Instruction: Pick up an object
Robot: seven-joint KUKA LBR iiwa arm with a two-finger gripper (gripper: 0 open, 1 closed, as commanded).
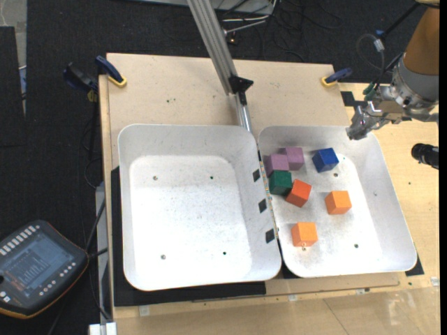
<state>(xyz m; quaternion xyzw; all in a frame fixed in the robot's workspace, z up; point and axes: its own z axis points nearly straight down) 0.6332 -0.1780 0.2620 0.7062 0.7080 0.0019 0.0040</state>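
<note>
Overhead view of the bench [209,82] with two white bins side by side. The gripper [358,131] hangs at the far right corner of the right bin [391,236], just over its rim; whether it is open or closed cannot be told, and no object is seen in its grasp. The arm [426,47], grey with an orange band, enters from the right edge.

Objects in the right bin: a blue cube [325,160] near the far edge, closest to the gripper but apart from it; two purple cubes [286,159] touching each other near the bin's left wall; a green cube [281,182] just in front of them, touching a red-orange cube [299,192]; an orange cube [338,202] toward the centre; a second orange cube [304,234] nearer the front edge.

The left bin [140,187] lies alongside. A metal rail [213,37] slants from the far side down to the gap between the bins. Blue clamps [105,67] grip the bench's far corners. A handheld pendant [35,267] lies off the bench at the lower left.
</note>
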